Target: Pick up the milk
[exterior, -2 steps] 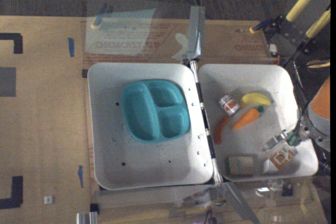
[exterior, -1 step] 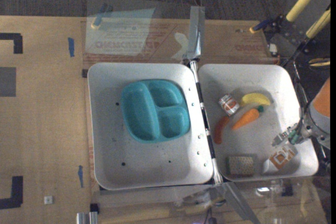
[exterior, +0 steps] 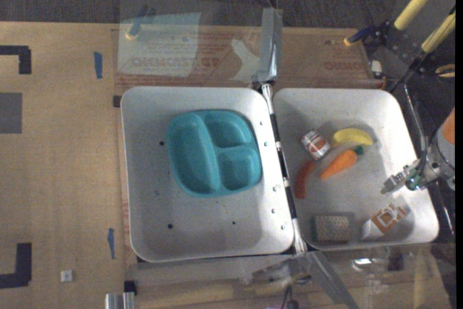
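The end effector [exterior: 405, 181] hangs over the right bin [exterior: 396, 106], just above the milk carton [exterior: 389, 218]; its spread cannot be told.

Milk carton [exterior: 389, 217] in corner — bin walls [exterior: 427, 206] crowd it.

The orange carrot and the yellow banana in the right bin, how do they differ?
The orange toy carrot is long and tapered with a green tip; the yellow toy banana is shorter, curved and plain. The carrot lies on a slant nearer the bin's middle, while the banana lies closer to the far wall. Both rest loose on the floor of the right white bin, close to each other, with nothing gripping them.
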{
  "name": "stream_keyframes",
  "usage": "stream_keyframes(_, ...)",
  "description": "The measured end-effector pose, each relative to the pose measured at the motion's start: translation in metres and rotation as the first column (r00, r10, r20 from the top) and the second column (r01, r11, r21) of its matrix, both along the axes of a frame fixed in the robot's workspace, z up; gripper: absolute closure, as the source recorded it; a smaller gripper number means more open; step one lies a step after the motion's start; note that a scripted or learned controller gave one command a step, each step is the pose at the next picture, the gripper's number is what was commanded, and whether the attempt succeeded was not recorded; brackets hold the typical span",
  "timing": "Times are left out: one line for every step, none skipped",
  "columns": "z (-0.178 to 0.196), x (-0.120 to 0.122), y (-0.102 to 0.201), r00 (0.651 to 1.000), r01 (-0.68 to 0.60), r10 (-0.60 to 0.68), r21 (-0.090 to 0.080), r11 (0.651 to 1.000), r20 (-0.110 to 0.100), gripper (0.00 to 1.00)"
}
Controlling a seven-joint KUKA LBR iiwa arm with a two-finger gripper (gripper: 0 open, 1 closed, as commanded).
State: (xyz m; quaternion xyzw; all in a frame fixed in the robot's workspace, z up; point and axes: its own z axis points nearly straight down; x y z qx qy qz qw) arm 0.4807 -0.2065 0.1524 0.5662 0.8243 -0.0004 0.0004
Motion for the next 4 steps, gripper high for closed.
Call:
stream_keyframes(0.000,0.000,0.000,1.000,0.000,0.000,0.000,1.000,0.000,0.00)
stream_keyframes(-0.065,0.001,0.012,0.961,-0.275,0.275,0.000,0.961,0.003,0.00)
stream_keyframes(-0.063,0.000,-0.016,0.988,-0.156,0.156,0.000,0.988,0.001,0.00)
stream_keyframes(-0.027,0.060,0.021,1.000,0.022,-0.022,0.000,1.000,0.001,0.00)
